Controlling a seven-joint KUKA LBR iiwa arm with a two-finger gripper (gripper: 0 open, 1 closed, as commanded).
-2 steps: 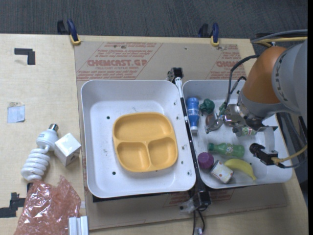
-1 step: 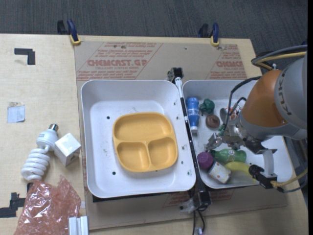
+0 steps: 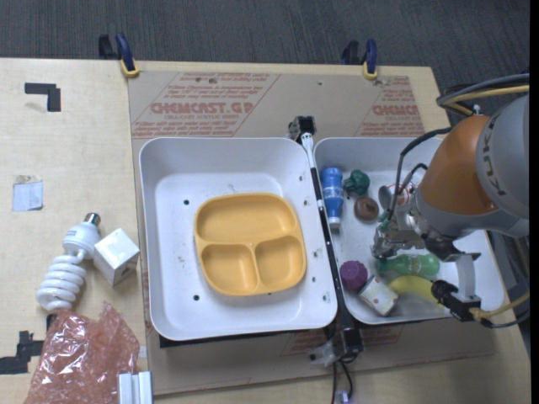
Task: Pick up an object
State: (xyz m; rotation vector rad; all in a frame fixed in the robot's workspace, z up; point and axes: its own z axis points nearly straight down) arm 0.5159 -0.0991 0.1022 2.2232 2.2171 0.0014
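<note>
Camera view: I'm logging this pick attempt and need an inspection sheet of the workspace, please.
Surface: bench bears a left bin and a right bin, side by side.
Job's things: right bin holds a blue bottle, teal piece, brown piece, purple piece, green item, banana and white block.
Clutter: yellow tray in left bin; bulb, white cube and pink wrap on the bench.
Claw: claw low over the green item; grip unclear.
Cables: black cables along the arm.
Surroundings: dark carpet; clamps on the board.
</note>
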